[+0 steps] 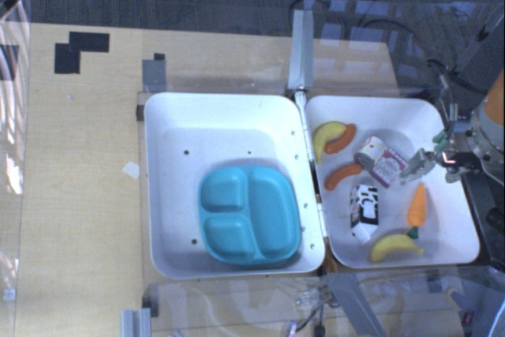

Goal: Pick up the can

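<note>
- The pale wooden bench (87, 193) carries two shallow white bins side by side, and the action sits over at its right end.
- The left white bin (170, 122) holds a turquoise plastic plate with three compartments (249, 215), lying toward that bin's near edge; nothing there concerns the task.
- The right white bin (402, 110) is where it all happens, and the grey arm with the orange band (491, 122) hangs over its right rim.
- The gripper (426, 163) is low inside that bin, near its right edge; I cannot tell from here how it is set.
- The can, a short silver cylinder with a pink-and-white label (380, 161), lies on its side near the middle of the right bin, just beside the gripper tip, and I cannot tell if they touch.
- A black-and-white carton (364, 211) lies just below the can, toward the near edge.
- Two yellow bananas lie in this bin, one near the far-left corner (326, 137) and one by the near edge (394, 246).
- Two reddish sausages (342, 176) lie along the left side; an orange carrot (417, 205) lies near the right edge.
- My read: the approach looks done, but the can rests on the bin floor, so closing on it and lifting are both left.
</note>
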{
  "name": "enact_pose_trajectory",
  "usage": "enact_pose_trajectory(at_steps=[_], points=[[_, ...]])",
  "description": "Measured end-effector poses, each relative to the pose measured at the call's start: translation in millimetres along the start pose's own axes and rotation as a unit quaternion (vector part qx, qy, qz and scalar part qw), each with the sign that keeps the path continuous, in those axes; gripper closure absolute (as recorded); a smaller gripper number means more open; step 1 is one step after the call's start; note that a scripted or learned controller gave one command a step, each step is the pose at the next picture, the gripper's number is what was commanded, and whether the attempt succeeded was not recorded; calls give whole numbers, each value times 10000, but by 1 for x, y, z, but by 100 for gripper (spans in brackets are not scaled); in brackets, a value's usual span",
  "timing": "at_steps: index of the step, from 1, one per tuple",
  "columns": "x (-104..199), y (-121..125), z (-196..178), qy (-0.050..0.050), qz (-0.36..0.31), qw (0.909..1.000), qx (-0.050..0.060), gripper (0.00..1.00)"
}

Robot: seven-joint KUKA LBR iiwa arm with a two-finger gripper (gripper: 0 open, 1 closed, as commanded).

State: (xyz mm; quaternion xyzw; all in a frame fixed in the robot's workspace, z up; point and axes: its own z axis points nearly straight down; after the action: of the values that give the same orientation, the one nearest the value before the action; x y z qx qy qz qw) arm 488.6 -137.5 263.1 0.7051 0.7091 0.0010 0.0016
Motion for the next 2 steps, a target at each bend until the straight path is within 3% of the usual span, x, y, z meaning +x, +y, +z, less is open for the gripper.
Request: enact_pose_trajectory(at_steps=[1,2], points=[[12,43,127,2,399,9992,-5,0],[31,101,169,-13,822,9966,-79,0]])
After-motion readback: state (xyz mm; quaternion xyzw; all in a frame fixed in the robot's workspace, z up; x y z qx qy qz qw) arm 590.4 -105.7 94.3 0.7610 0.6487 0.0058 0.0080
